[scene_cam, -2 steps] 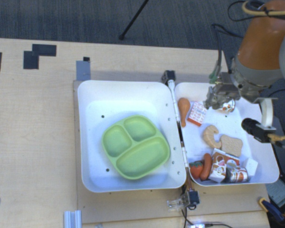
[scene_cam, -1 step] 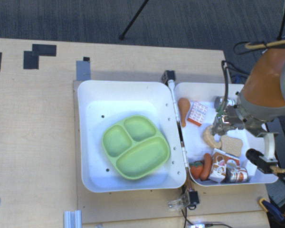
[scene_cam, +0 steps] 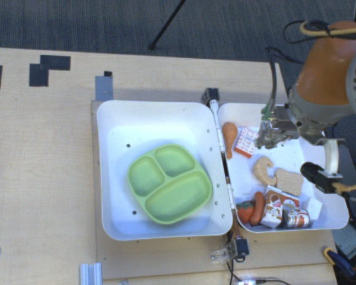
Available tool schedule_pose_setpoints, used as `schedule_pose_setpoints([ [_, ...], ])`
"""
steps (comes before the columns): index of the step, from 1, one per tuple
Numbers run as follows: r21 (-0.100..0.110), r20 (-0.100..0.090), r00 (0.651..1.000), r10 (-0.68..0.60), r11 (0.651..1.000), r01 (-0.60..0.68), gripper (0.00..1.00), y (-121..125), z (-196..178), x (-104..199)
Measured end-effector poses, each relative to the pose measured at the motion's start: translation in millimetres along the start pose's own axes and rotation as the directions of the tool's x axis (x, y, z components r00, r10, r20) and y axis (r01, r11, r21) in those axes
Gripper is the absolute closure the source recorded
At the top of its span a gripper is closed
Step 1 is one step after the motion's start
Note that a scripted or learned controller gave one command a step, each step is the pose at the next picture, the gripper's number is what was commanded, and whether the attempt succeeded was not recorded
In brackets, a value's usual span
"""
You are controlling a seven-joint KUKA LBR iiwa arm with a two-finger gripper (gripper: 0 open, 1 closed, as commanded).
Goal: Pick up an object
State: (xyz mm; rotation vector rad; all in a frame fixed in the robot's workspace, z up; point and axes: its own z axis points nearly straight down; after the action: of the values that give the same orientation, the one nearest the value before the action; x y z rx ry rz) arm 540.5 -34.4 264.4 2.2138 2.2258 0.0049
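My fingers (scene_cam: 267,136) hang over the right bin (scene_cam: 338,218), just above the small red-and-white packet (scene_cam: 244,142) near the orange carrot (scene_cam: 229,134); how far they stand open I cannot tell, and nothing shows between them. In my judgement the flat packet may slide away, or the carrot beside it may block one side. Printing on the packet and the cartons (scene_cam: 280,209) is too small to read.

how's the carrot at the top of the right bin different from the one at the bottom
The upper carrot lies alone against the bin's left wall, whole length showing. The lower carrot is redder and crowded between a tomato-like toy and a small carton. Both are toy food in the right bin.
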Motion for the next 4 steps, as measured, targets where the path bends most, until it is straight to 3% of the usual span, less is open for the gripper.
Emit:
schedule_pose_setpoints([
  [1, 0.003, 0.001, 1.000, 0.003, 1.000, -0.003, 1.00, -54, 50, -36],
  [2, -0.002, 0.001, 1.000, -0.001, 1.000, 0.001, 1.00, 112, -25, -26],
  [3, 0.002, 0.002, 1.000, 0.002, 1.000, -0.002, 1.00, 79, 35, -102],
  [4, 0.005, 0.000, 1.000, 0.003, 1.000, -0.003, 1.00, 8, 125, -82],
])
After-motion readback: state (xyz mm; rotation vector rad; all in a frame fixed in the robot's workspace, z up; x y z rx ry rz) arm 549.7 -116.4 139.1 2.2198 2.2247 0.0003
